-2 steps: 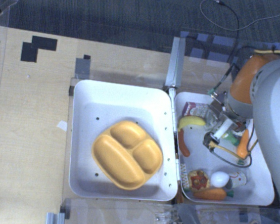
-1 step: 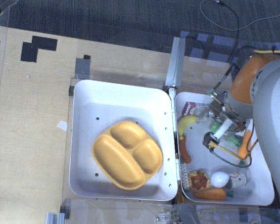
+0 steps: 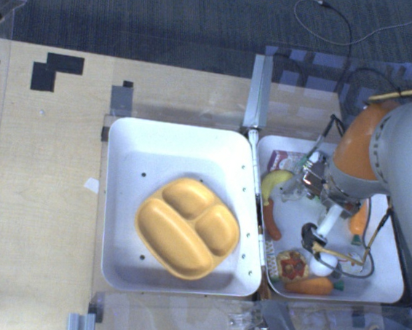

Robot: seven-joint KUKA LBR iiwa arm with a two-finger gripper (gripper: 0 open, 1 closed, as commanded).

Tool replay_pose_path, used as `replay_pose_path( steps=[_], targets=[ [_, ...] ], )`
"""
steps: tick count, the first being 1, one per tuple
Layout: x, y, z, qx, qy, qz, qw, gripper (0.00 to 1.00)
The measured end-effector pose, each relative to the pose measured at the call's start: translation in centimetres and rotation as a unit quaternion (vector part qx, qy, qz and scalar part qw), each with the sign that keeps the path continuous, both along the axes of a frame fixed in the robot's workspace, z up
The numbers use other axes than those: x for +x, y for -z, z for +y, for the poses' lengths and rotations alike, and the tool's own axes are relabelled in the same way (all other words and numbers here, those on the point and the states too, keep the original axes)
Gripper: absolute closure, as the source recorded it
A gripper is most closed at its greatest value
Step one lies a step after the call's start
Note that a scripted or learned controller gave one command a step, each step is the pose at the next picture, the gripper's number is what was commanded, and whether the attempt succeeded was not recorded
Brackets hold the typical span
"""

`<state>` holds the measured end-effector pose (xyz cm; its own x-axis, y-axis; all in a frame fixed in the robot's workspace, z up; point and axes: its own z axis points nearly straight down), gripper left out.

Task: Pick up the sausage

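Note:
The sausage (image 3: 270, 223) is a short reddish-brown link lying along the left wall of the right bin (image 3: 391, 286), just below a yellow-green banana (image 3: 276, 181). My gripper (image 3: 299, 183) hangs over the upper left part of that bin, beside the banana and a little above and to the right of the sausage. Nothing shows between the gripper and the sausage, and they look apart. The grey arm with its orange band (image 3: 355, 151) reaches in from the right.
The right bin also holds a carrot (image 3: 311, 285), a red and yellow packet (image 3: 292, 266), a white round thing (image 3: 322, 266), an orange piece (image 3: 359, 219) and a printed packet (image 3: 287, 160). A yellow three-part plate (image 3: 187, 227) sits in the left bin (image 3: 126, 189).

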<state>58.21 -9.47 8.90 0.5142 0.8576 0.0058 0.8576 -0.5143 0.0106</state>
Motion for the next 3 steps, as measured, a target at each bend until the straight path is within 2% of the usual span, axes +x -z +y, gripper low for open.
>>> replay_pose_path(
  steps=[1, 2, 3],
  targets=[
    [8.2, -0.1, 0.1, 0.0053, 0.084, 0.024, 0.9962, 0.00],
    [4.6, 0.1, 0.8, 0.0038, 0.279, 0.003, 0.9602, 0.00],
    [8.1, -4.8, -1.9, 0.0031, 0.366, 0.004, 0.9308, 0.00]
  ],
)
